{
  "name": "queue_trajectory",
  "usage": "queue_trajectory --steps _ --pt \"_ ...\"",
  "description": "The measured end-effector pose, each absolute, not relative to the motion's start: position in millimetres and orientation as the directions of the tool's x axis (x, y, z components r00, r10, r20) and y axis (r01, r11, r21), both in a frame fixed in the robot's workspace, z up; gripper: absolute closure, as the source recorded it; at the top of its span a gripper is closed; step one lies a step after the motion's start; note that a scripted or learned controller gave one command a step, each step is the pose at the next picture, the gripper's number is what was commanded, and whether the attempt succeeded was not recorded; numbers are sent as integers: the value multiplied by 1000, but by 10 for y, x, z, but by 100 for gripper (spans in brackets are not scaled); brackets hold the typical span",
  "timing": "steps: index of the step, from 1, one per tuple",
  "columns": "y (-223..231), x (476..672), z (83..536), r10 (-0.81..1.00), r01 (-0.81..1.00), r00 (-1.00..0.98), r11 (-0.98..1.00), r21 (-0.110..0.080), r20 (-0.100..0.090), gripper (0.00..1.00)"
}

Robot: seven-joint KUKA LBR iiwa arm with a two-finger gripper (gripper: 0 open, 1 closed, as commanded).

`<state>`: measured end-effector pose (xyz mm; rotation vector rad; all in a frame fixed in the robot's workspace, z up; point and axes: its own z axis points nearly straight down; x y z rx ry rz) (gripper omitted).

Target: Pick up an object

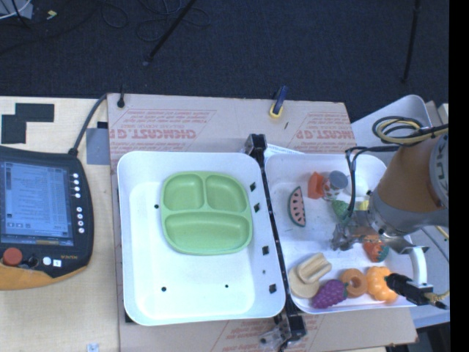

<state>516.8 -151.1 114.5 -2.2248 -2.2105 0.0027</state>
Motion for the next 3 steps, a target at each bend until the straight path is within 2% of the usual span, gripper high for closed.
queue_trajectory --steps 1,2,3 --pt "-1524 5075 1645 1000 1000 6 -6 1 0 100" --pt "-1612 5127 2213 1000 1000 0 0 2 -1 100" --pt "-1618 5127 2275 1000 1000 -1 1 -2 1 100"
